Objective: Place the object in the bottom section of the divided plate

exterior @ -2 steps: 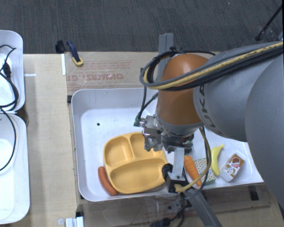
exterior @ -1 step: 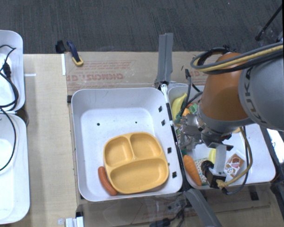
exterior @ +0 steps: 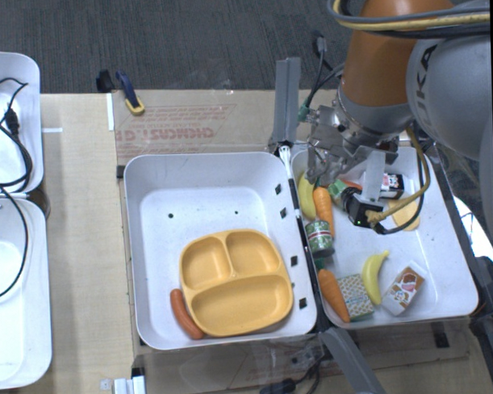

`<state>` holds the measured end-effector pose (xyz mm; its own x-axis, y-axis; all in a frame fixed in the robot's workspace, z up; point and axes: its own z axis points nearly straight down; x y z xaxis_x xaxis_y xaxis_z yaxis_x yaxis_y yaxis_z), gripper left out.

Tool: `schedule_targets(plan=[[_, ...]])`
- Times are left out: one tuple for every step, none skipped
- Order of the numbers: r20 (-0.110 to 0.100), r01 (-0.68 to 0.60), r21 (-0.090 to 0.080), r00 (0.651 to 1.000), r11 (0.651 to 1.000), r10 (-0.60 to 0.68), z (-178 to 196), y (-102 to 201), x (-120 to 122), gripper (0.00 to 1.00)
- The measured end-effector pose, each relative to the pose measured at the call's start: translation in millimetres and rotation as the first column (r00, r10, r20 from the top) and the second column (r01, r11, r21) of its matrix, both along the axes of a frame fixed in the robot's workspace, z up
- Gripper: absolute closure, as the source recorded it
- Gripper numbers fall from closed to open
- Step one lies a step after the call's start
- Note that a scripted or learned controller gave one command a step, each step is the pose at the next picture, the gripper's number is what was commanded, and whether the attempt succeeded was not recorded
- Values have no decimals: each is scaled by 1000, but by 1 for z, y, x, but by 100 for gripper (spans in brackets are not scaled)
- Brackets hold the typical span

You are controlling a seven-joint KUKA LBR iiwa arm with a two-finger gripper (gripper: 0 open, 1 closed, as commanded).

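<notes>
The yellow divided plate (exterior: 232, 281) lies in the near half of the left bin (exterior: 200, 206), its one large compartment towards the near rim and its two smaller compartments side by side on the far side. A reddish sausage (exterior: 184, 313) lies just beside the plate's near-left edge, on the bin floor and outside the plate.

Across the divider, the grey arm with its orange band reaches down into the far-left corner of the right bin (exterior: 442, 258). Its gripper (exterior: 325, 181) hangs low over a cluster of play food there; whether it is open or closed cannot be told from this angle, and no item can be seen in its grasp. Directly below and just left of it, a banana (exterior: 306, 198) lies against the bin's left wall with a carrot (exterior: 324, 212) alongside. A small green can (exterior: 319, 236) sits just nearer than the carrot.

Further towards the near rim lie a second carrot (exterior: 333, 294), a greenish packet (exterior: 356, 296) touching it, a second banana (exterior: 373, 275) and a small red-and-white carton (exterior: 403, 288). A pale yellow piece (exterior: 409, 216) shows partly behind the wrist.

On the bench beyond the bins, a blue-handled clip (exterior: 128, 93) rests at the far left.
</notes>
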<state>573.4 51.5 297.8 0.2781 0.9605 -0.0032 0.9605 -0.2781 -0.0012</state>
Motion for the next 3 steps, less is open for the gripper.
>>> schedule_targets(plan=[[0,48,6,999,999,-48,-194,66,-20,100],[-1,174,-1,985,985,-174,-50,63,-49,100],[-3,201,-2,980,980,-201,-131,127,-96,100]])
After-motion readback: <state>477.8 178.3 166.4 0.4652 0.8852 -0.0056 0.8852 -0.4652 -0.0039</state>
